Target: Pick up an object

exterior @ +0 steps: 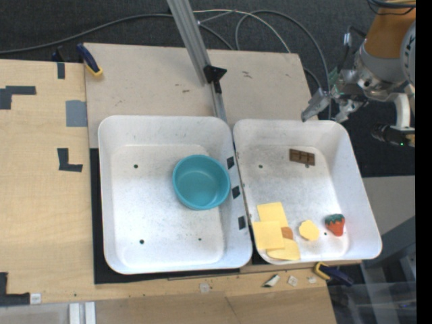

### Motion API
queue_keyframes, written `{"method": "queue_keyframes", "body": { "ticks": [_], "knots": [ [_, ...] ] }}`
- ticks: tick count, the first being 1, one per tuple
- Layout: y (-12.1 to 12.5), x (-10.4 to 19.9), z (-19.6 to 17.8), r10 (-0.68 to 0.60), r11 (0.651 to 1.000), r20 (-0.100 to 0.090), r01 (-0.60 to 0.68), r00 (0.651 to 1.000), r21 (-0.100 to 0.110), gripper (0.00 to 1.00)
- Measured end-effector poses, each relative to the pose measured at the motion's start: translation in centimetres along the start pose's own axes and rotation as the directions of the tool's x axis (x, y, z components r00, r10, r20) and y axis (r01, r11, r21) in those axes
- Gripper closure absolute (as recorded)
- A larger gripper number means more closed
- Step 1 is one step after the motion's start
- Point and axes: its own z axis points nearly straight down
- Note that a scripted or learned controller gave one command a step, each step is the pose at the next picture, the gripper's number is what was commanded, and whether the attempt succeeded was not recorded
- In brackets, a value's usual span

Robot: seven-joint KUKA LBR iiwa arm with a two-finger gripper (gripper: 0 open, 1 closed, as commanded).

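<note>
1. Hovering above the far right corner of the right bin (351, 154), the gripper (328, 109) is seen with its two fingers spread apart; nothing is held between them and nothing is touched.
2. The arm (388, 39) is cut off by the upper right edge of the view, so only its orange band and wrist are shown.
3. In the right bin, a brown block (302, 156) is seen near the far wall, well apart from the other pieces.
4. Along the near side, yellow slices (273, 231) are stacked and overlapped; how many there are cannot be told.
5. A small orange piece (287, 233) is partly tucked against the slices, a yellow round piece (309, 231) lies just beside it, and a red strawberry-like toy (335, 225) sits near the right wall.
6. The middle of the right bin is left bare, giving open room around the brown block.
7. A teal bowl (200, 181) is set upright in the left bin (121, 181), near the shared edge.
</note>
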Motion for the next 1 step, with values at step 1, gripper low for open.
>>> {"method": "queue_keyframes", "body": {
  "ticks": [1],
  "knots": [
    [-0.01, -0.01, 0.0, 0.0, 1.0, 0.0, 0.0, 1.0, 0.0, 0.0]
  ]
}}
